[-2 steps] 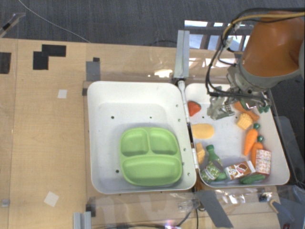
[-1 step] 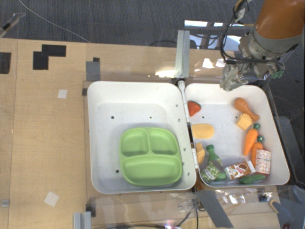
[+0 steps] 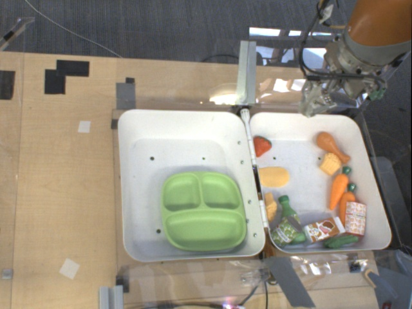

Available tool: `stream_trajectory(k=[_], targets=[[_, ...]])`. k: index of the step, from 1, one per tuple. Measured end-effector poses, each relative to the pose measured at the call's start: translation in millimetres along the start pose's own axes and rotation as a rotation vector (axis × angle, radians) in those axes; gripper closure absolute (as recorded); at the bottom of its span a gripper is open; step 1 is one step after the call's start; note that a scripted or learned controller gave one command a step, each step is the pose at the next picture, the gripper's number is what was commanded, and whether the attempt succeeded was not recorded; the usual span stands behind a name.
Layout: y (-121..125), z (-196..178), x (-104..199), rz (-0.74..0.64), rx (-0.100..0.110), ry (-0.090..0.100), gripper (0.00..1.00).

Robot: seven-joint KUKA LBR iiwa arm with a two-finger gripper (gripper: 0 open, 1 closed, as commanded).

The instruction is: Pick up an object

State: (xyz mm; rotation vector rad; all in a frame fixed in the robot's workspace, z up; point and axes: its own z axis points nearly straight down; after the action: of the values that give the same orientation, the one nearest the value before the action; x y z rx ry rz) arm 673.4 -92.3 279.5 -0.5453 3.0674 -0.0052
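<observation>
Step in hand, as I read it: approach, nothing grasped yet. Gripper [image 3: 322, 98] sits at upper right of the frame, over the far rim of the right bin [image 3: 293, 150], well above the toys. Nothing shows between its tips. Whether the claw is wide or narrow: cannot tell, the metal there is a blur against the glare.

Candidate objects all lie in the right bin:
- drumstick [image 3: 331, 145], upper right of the bin, nearest the gripper, with clear floor around it on its left
- corn piece [image 3: 330, 165] just below it, close to touching
- carrot [image 3: 337, 190] along the right side, lying beside a red-white carton [image 3: 355, 216]
- red piece [image 3: 262, 146] against the divider wall, upper left of the bin
- yellow flat piece [image 3: 274, 176] below that, near the wall
- green bottle [image 3: 288, 222], a flat snack box [image 3: 323, 229] and a green bean pod [image 3: 340, 241] crowded at the lower edge

Left bin [image 3: 145, 140] holds the green divided plate [image 3: 203, 210].

Next move, my call: translate down-frame into the bin and descend on one isolated item. Drumstick is the short trip; align the tips across its narrow shank. Avoid the lower cluster: crowded, likely to pinch two things or none. Red piece sits too tight to the wall for tip clearance.
</observation>
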Motion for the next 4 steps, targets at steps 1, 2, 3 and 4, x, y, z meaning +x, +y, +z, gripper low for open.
stream_trajectory(k=[1, 2, 3, 4], targets=[[0.4, -14.4, -3.1, 0.000, 0.003, -0.013, 1.00], [0.8, -28.7, -6.1, 0.000, 0.007, -0.025, 1.00], [47.3, 56.8, 55.2, -0.039, -0.010, 0.022, 1.00], [10.4, 19.1, 2.2, 0.177, -0.002, 0.012, 1.00]])
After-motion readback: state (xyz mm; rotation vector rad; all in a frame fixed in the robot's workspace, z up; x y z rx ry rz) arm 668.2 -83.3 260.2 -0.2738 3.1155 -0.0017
